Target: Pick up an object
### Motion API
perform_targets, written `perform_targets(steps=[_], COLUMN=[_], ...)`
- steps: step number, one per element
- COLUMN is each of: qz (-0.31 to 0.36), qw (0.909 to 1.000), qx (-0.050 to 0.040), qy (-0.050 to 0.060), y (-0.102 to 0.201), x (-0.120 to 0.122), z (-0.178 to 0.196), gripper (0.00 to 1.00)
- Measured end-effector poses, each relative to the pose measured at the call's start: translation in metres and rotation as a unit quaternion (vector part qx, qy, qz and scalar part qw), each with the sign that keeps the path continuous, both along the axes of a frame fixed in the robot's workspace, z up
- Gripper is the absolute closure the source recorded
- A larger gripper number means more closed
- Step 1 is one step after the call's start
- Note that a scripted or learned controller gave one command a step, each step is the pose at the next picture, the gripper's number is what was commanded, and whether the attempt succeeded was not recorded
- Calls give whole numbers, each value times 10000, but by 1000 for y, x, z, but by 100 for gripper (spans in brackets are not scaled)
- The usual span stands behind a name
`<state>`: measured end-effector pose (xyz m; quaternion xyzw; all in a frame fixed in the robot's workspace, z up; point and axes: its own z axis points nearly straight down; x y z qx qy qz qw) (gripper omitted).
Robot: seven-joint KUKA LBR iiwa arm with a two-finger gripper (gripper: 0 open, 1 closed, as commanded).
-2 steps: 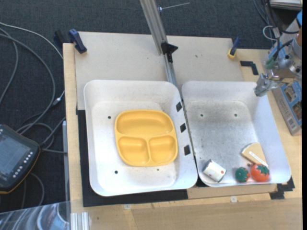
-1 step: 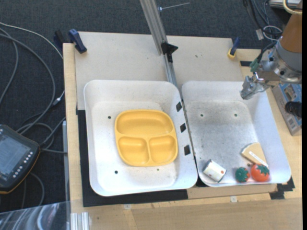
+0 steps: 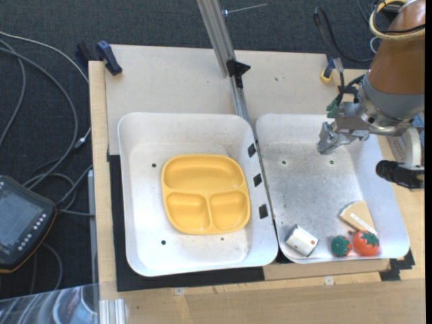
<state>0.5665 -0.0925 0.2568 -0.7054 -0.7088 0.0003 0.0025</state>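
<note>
**Gripper above right bin, four objects at the bin's near edge**

The candidate objects sit in the right shallow white bin (image 3: 307,181), all grouped along its near edge. A small white cylindrical cup with a dark mark (image 3: 302,240) lies tipped on its side near the near-left corner. To its right is a small green rounded toy vegetable (image 3: 340,246), and just beside that, possibly touching, a red-orange toy tomato with a green top (image 3: 366,243). A tan wedge-shaped block with a pale face (image 3: 358,217) lies just behind the tomato, toward the right wall, tilted diagonally.

The metal two-finger gripper (image 3: 327,144) is over the far part of the same bin, near its far edge, well apart from all four objects. Nothing is visible between its fingers. Whether the jaws are open or closed cannot be told from this angle; the fingertips read as one small grey shape. The grey arm with an orange band (image 3: 398,52) enters from the right, over the bench's far-right corner.

The left shallow white bin (image 3: 135,201) holds a yellow plastic plate with three compartments (image 3: 205,194), lying flat near its centre. A slanted grey metal post (image 3: 214,22) rises from between the two bins at the far side. A blue clamp (image 3: 109,56) sits at the far-left corner of the pale wooden bench (image 3: 169,79).
</note>
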Motion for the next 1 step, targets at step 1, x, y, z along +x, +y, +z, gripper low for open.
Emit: perform_targets(steps=[1], qz=[8], qw=[10000], qx=[4], qy=[3], y=[54], x=[-21], z=[-15], gripper=[100])
